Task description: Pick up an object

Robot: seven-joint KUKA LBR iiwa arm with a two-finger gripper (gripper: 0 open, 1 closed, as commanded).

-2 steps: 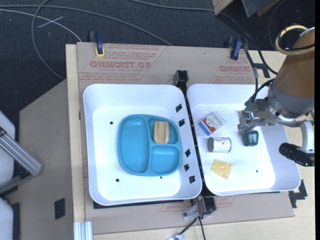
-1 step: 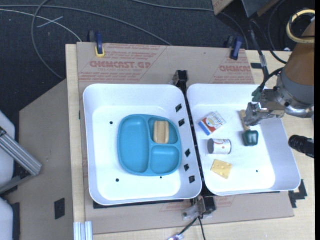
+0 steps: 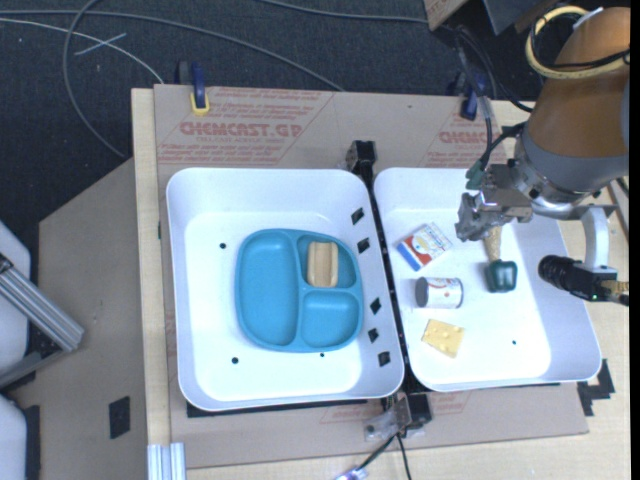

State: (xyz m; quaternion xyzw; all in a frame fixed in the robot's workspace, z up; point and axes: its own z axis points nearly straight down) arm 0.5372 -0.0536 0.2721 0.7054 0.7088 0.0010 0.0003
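Cardboard-topped bench carrying two white bins; tool is hovering over right bin, grip state unclear, nothing visibly held. Teal object is lying just below it, likely target, loose for picking.

On my screen I log the arm: a rounded grey casing, with a broad orange band above the wrist. I note a pale yellowish cable looped beside the orange section. Below the grey shell I list a metallic wrist block, silver and angular, carrying the gripper. A thin dark cable runs alongside that block.
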